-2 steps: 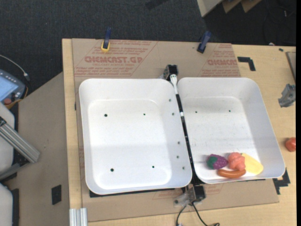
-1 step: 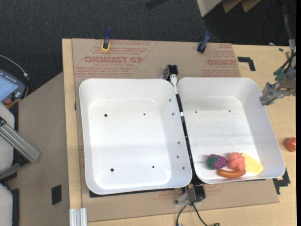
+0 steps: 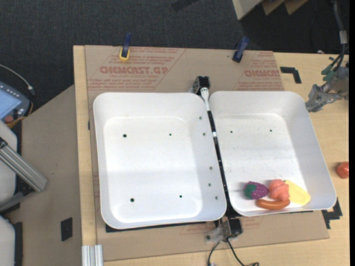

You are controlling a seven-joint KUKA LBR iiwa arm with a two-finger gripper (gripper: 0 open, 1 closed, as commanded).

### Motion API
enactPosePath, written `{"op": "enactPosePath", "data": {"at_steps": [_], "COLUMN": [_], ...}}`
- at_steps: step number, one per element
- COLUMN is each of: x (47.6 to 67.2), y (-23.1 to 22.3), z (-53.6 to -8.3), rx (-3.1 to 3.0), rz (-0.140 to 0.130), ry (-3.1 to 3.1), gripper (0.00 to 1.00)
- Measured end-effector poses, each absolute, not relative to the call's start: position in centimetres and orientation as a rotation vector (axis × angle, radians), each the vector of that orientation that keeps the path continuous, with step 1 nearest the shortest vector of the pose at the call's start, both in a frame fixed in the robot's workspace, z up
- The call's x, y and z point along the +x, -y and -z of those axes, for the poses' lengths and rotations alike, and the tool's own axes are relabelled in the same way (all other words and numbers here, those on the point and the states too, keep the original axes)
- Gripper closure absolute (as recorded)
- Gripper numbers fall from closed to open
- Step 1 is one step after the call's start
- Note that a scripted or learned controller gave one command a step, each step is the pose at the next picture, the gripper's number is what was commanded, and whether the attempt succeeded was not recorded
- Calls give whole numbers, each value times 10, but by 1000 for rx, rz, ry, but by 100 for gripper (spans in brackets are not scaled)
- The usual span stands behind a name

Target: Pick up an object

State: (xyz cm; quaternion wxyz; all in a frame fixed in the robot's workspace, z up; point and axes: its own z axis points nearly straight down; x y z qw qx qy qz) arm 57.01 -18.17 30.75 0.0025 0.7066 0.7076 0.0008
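Several small toy foods lie together in the near right corner of the right bin point(image 3: 260, 107). They are a purple grape bunch point(image 3: 255, 190), a red-orange piece point(image 3: 279, 189), a yellow piece point(image 3: 299, 194) and an orange sausage shape point(image 3: 272, 204). A grey metal end that looks like my gripper point(image 3: 320, 97) hangs at the right edge of the view, just beyond the right bin's far right corner. It is well away from the toys and nothing shows in it.
The left bin point(image 3: 111, 148) sits beside the right one, with a black divider strip point(image 3: 213, 143) between them. A small orange item point(image 3: 343, 170) lies on the bench outside the right bin. Two clamps point(image 3: 125, 50) hold the cardboard's far edge.
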Motion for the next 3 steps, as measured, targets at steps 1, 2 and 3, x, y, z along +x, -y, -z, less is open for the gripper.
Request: {"op": "enactPosePath", "data": {"at_steps": [1, 2, 3], "x": [566, 560, 566], "y": [220, 224, 224], "z": [-312, -333, -347], "rx": [2220, 2217, 2217], "rz": [-1, -2, -2], "ry": [-2215, -2217, -2219], "gripper": [100, 100, 100]}}
